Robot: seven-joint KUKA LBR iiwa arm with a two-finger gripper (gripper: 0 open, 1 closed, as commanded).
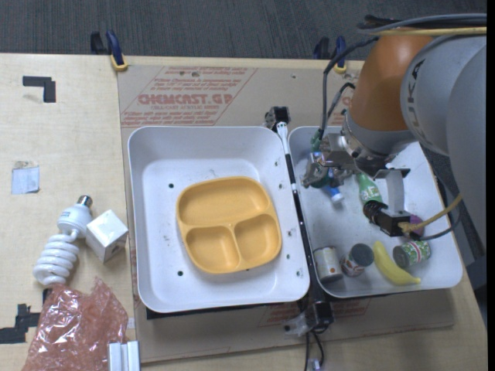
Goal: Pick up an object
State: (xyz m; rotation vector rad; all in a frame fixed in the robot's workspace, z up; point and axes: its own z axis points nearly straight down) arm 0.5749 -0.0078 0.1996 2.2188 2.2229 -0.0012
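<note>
While the gripper (321, 168) hangs, jaw state unclear, a banana (393, 265), cans (327, 262) and a green bottle (368, 188) crowd nearby.

Matt yellow plastic tray (229, 225), smooth white plastic bins (147, 207), glossy banana (393, 265), pale wood bench (54, 137)

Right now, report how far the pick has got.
Done: the arm has reached over the right bin, with the gripper low at the bin's upper left beside a small blue-and-white item. In hand: nothing that can be confirmed. Left: the grasp and lift. The banana, the green bottle and the cans lie on the bin floor; the yellow tray sits in the left bin.
</note>
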